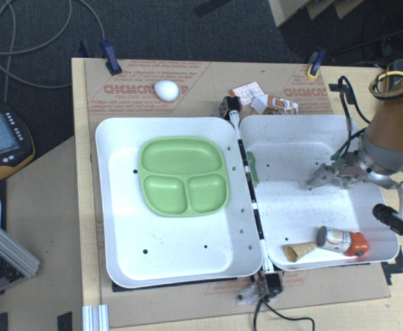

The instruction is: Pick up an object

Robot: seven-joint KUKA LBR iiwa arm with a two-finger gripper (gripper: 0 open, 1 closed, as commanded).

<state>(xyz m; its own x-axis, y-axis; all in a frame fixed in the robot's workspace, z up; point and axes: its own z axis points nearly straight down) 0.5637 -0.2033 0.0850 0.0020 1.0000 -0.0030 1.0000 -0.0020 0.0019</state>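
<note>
end effector (319, 179) in right bin (291, 135), green tray (184, 176) left

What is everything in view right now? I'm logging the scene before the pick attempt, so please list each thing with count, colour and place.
Bins: two, white, side by side on the bench.
Divided plate: one, light green, in the left bin.
Bottle: one, white label with a red end, lying at the right bin's front.
Cone-shaped piece: one, tan, beside the bottle.
Egg-shaped object: one, white, on the cardboard behind the left bin.
Small packets: a few, white and orange, behind the bins.
Clamps: two, blue, at the bench's back edge.
Gripper: one, grey, over the right bin, holding nothing visible.
</note>
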